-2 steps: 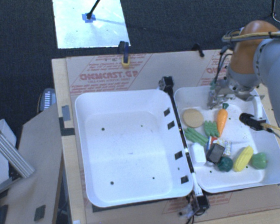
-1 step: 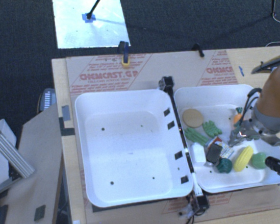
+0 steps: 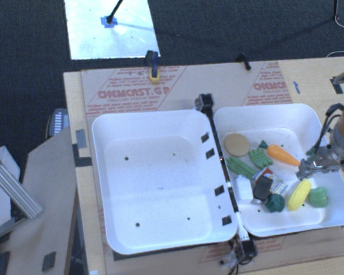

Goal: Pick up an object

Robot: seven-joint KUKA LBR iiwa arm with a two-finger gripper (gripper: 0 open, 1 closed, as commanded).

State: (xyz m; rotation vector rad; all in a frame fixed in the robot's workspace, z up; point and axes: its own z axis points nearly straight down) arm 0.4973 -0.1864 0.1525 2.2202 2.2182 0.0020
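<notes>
You are looking at a pick not yet made: the gripper [image 3: 306,170] is hovering at the right of the frame over the right bin [image 3: 306,114], whether spread or closed you cannot tell. The yellow corn [image 3: 298,195] is lying just below it, crowded by the carrot [image 3: 281,155] and green toys [image 3: 317,196].

left bin [image 3: 152,120] | bench [image 3: 172,79] | yellow clamp [image 3: 154,75] | metal sheet [image 3: 110,25]

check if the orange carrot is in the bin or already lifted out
In. The orange carrot lies on the floor of the right bin, beside the green toy; the pincer is just right of it, above the yellow corn.
</notes>
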